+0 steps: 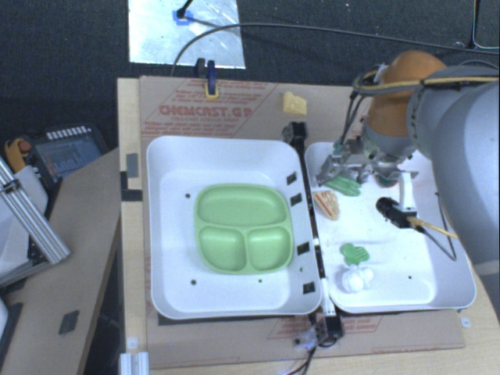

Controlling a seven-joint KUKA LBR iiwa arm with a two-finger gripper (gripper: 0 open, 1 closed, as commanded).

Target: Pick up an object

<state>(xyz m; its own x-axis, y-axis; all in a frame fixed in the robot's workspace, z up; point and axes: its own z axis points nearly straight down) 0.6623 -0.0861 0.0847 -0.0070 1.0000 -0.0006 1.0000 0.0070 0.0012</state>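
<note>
The claw (341,170) hangs low over the far left corner of the right bin (410,268), its tip right at a flat green piece (344,184) lying on the bin floor. From this angle it cannot be told whether the claw is apart, together or clamped on anything, nor whether it touches the green piece. Behind it the grey arm (461,139) reaches in from the right, its orange band (402,80) above the wrist.

Just in front of the green piece, near the bin's left wall, lies a tan ridged item (326,204). Nearer the camera in the same bin, a small green item (355,252) sits just beside a white lump (354,280), both well apart from the claw.

The left bin (168,209) stands side by side with the right one and holds a pale green divided plate (241,226) at its middle, three compartments facing up.

Both bins rest on a cardboard sheet (234,104) with red print, which covers the tabletop (101,233). A small yellow block (294,102) lies on the cardboard beyond the bins, and a blue and yellow clamp (209,76) grips the sheet's far edge. A handheld control unit (69,153) sits off the tabletop's left side.
</note>
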